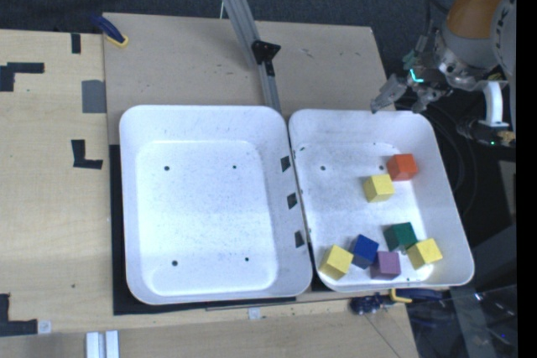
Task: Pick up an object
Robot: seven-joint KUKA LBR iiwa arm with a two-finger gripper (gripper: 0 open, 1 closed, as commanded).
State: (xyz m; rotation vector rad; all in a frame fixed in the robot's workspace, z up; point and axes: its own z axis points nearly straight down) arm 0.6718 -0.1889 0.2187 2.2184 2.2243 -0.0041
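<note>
Starting at the left of the frame, you see the pale wooden surface (50,180) marked with dark tape pieces, and a small blue and yellow object (110,29) near its upper left. The left bin (201,117) sits in the middle of the frame, with only specks and small dark holes on its floor. A grey metal bar (239,8) runs down from the top centre to the seam between the bins. The right bin (336,138) carries all the blocks: a yellow cube (337,262) at its lower left, a blue cube (365,250) just beside that, a purple cube (388,264), a green cube (400,235) and another yellow cube (424,252) clustered along the lower edge; higher up, a yellow cube (377,187) lies near an orange cube (403,167). At the upper right, the end effector (390,96) hangs over the bin's far rim, well apart from the blocks; you cannot tell from this view how far open it is, and nothing shows in its hold.
</note>
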